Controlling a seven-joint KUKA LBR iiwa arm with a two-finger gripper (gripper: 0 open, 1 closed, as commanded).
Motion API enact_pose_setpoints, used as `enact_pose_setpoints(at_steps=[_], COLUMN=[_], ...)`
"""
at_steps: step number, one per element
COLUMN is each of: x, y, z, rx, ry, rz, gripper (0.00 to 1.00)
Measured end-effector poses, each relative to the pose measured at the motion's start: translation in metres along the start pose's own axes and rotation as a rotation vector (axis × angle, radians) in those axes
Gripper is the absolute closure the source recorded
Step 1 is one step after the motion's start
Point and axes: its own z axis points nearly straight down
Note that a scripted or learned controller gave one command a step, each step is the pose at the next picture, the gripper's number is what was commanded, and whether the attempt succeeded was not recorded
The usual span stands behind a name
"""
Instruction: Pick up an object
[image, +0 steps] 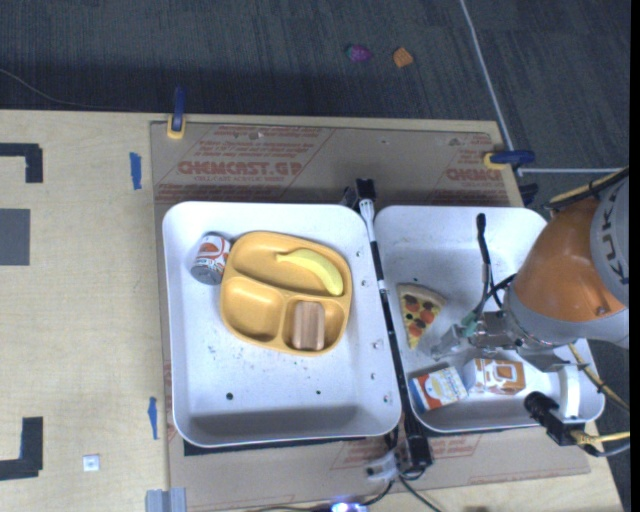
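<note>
The hand (470, 335) hovers in the right bin (440, 225) above a carton (442, 386) — grip unclear.

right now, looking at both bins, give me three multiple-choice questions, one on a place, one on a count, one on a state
1. Where does the banana lie?
A. in the yellow tray
B. on the pizza slice
C. on the floor

2. How many compartments of the yellow tray hold something?
A. none
B. two
C. four

3. How does the soda can lie?
A. on its side beside the tray
B. upright inside the tray
C. in the right bin

Key: 1 A, it rests in the tray's upper compartment. 2 B, the banana fills one, a brown block another. 3 A, it lies in the left bin against the tray's left edge.
</note>
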Motion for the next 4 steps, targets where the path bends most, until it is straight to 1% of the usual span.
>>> enact_pose_setpoints(at_steps=[1,4], x=[0.0073,0.0070], y=[-0.0038,-0.0037], z=[0.0110,0.0111], rx=[0.015,0.016], ry=[0.012,0.013], rz=[-0.002,-0.003], gripper=[0.00,0.00])
